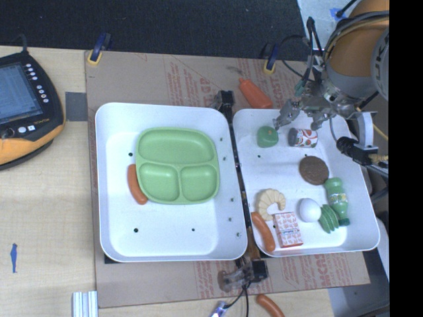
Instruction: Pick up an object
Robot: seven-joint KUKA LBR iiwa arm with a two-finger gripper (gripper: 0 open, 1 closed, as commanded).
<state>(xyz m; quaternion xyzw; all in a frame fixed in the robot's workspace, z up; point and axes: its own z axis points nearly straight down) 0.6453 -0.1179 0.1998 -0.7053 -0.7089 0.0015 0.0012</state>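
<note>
The gripper [303,114] was held spread wide, gripping nothing, low over the right bin [264,170], so the little red and white can [303,137] just below could be grabbed.

Light wooden bench [46,203] spans the frame. A brown cardboard sheet [172,78] covers its centre, held by clamps [99,47] along the upper edge. Dark carpet-like floor [165,8] fills the upper frame. An orange-rimmed control pendant [23,107] lies at the upper left. Lighting appears even, possibly overhead.
</note>
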